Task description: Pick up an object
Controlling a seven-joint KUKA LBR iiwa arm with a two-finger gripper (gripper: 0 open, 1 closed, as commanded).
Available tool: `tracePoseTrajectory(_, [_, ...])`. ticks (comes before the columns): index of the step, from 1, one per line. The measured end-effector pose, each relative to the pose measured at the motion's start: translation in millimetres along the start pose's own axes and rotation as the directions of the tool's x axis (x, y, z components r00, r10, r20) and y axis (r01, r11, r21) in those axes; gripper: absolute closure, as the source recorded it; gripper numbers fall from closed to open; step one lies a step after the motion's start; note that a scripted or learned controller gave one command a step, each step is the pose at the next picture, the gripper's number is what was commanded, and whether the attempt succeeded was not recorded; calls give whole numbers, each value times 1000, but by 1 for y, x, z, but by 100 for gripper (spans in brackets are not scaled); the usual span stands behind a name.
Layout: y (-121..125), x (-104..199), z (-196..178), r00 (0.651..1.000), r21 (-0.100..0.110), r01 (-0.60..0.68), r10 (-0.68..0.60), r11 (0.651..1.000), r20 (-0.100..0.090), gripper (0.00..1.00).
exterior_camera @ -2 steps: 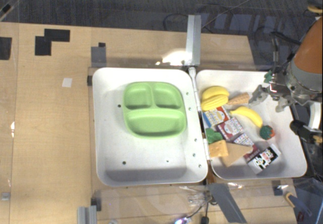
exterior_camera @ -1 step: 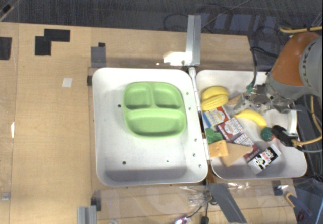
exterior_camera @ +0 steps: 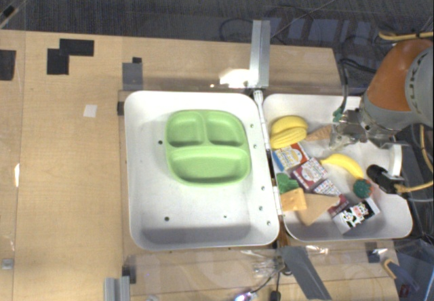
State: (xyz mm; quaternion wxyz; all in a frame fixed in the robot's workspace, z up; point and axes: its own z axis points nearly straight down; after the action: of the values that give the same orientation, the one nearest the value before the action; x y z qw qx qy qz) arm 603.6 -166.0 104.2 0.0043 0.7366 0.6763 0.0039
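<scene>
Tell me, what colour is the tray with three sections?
Light green tray, seen in the camera view.

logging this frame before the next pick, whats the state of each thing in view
green divided plate: flat in the left bin, compartments bare
corn cob: lying at the right bin's far left
banana: lying loose, mid right bin
snack packets: piled flat, overlapping
hand: low over the right bin, nothing visibly held
</scene>
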Motion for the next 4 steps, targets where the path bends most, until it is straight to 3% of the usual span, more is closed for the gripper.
tracePoseTrajectory(1, [0,0,0,1000,0,0,0,1000,0,0])
tracePoseTrajectory(2, [-52,7,12,1000,-5,-28,28,1000,1,0])
tracePoseTrajectory(3, [-50,9,0,1000,-11,-26,26,1000,-3,100])
tracePoseTrajectory(4, [9,38,14,919,-2,-394,394,919,1,100])
